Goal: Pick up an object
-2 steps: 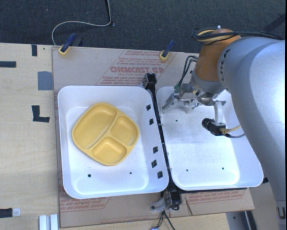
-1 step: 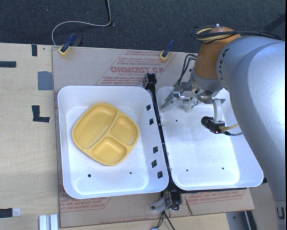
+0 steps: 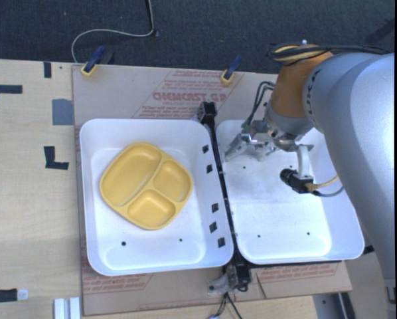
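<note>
**Yellow plate in the left bin, arm over the right bin**

Nearest the camera, at the lower edge, a small metal clamp sits where the two bins meet, on the brown cardboard sheet that covers the wooden tabletop.

Above it lie the two shallow white plastic bins side by side. The left bin holds a round yellow plastic plate with three compartments, lying flat and slightly left of the bin's middle, well apart from the arm. A black divider strip runs between the bins.

The right bin has the grey arm with an orange band reaching in from the right. Its pincer hangs over the far left part of this bin, near the divider; whether its tips are apart or together cannot be told from this angle, and nothing is visible between them. A black cable fitting hangs just beside it.

Farther back, two yellow-and-blue clips pinch the cardboard's far edge, and a thin cable loops over the dark carpet.
</note>
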{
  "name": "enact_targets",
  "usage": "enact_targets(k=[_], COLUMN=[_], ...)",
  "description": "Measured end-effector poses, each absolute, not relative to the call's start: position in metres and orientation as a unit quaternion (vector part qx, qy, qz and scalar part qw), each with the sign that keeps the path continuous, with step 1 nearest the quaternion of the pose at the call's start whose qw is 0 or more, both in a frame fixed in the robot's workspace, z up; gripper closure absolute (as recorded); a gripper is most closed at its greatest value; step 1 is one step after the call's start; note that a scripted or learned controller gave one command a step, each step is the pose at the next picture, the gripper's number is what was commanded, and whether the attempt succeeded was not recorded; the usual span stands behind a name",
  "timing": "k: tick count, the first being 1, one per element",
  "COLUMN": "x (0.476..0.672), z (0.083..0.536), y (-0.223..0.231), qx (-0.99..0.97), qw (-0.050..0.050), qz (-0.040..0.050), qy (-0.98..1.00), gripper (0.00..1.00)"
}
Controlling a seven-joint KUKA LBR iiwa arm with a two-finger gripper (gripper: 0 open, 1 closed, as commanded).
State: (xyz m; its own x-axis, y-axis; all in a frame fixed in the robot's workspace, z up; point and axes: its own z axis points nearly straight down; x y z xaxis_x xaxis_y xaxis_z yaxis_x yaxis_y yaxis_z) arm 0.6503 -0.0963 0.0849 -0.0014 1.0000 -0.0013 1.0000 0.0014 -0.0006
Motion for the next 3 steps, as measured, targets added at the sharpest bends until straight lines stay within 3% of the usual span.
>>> enact_targets(k=[1, 2, 3], x=[0.668, 0.668, 0.562], z=[0.084, 0.094, 0.189], y=[-0.097, -0.096, -0.035], qx=[0.706, 0.706, 0.706], qw=[-0.001, 0.0, -0.003], qz=[-0.0016, -0.0008, -0.0002], qy=[0.709, 0.709, 0.709], gripper=[0.0, 1.0, 1.0])
